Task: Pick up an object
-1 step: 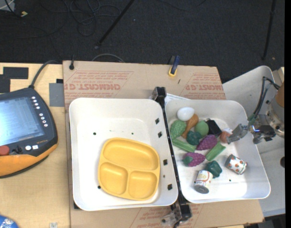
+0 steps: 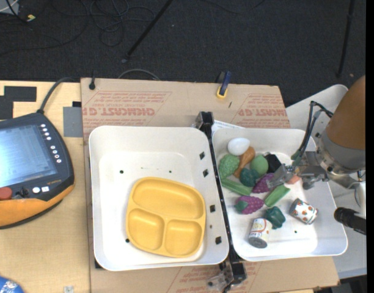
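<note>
We have the gripper (image 2: 295, 174) low over the toy pile (image 2: 255, 182) in the right bin (image 2: 321, 240); whether its fingers grip anything we cannot tell; nothing looks lifted yet.

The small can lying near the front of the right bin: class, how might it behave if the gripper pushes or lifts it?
The small can lies on its side, so a nudge would probably roll it. Its smooth round wall may slip between fingers. It looks toy-sized, likely light.
</note>
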Controlling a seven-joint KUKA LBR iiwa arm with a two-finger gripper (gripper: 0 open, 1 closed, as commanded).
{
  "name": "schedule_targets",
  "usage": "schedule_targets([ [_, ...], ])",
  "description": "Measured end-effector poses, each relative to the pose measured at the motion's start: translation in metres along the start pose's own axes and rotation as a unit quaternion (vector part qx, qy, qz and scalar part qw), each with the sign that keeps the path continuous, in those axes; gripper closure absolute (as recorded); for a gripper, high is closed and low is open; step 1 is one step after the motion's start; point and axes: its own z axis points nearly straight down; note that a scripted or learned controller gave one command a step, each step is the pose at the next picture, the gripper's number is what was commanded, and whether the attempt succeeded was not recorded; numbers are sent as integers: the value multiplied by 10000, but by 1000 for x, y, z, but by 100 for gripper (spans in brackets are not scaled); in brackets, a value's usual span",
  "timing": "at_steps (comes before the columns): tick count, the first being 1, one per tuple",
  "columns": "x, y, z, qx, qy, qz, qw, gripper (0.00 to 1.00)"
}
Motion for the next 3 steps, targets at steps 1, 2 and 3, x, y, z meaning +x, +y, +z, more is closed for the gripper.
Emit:
schedule_targets([
  [1, 49, 10, 100, 36, 2, 9, 10000, 0],
  [2, 45, 12, 83, -7, -12, 46, 10000, 100],
  [3, 117, 17, -28, -57, -9, -7, 10000, 100],
])
